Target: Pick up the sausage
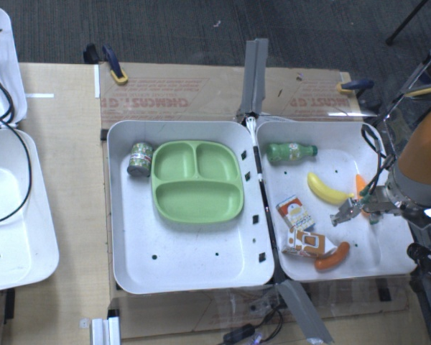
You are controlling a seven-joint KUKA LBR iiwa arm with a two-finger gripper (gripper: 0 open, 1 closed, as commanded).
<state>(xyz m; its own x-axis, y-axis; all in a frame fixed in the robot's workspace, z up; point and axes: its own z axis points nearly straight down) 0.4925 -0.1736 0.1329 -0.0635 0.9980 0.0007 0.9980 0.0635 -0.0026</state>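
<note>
The sausage (332, 257), reddish-orange and short, lies near the front edge of the right bin (388, 261), just right of a small printed carton (305, 243). My gripper (347, 212) hangs over the middle of that bin, a little behind and to the right of the sausage and just in front of the banana (326, 189). Its fingers stand open with nothing between them. The grey arm with its orange band (422, 157) reaches in from the right.
The right bin also holds a green bottle (291, 151) at the back, an orange carrot (360, 185) and a second small carton (294, 212). In the left bin (194, 261) are a green divided plate (197, 182) and a small can (139, 158).
</note>
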